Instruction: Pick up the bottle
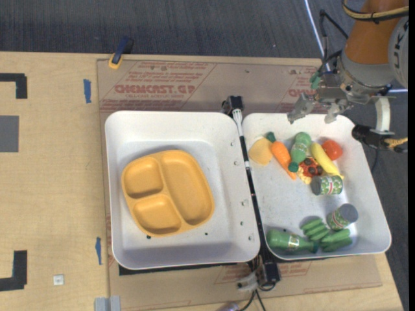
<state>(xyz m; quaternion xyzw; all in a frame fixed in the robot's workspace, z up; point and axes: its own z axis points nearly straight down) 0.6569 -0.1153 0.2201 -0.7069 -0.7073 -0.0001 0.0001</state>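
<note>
A green bottle point(284, 240) with a pale label lies on its side in the near left corner of the right bin point(285, 199). My gripper point(314, 113) hangs over the far rim of that bin, well away from the bottle. Its two grey fingers point(295, 114) stand apart, open, with nothing between them. The orange-banded wrist rises behind it at the upper right.
The right bin also holds a carrot point(281, 154), a banana point(324, 159), a tomato point(332, 149), a small can point(328, 185), a grey-lidded tin point(343, 216) and green pods point(328, 233) beside the bottle. An orange divided plate point(167, 192) sits in the left bin point(123, 135).
</note>
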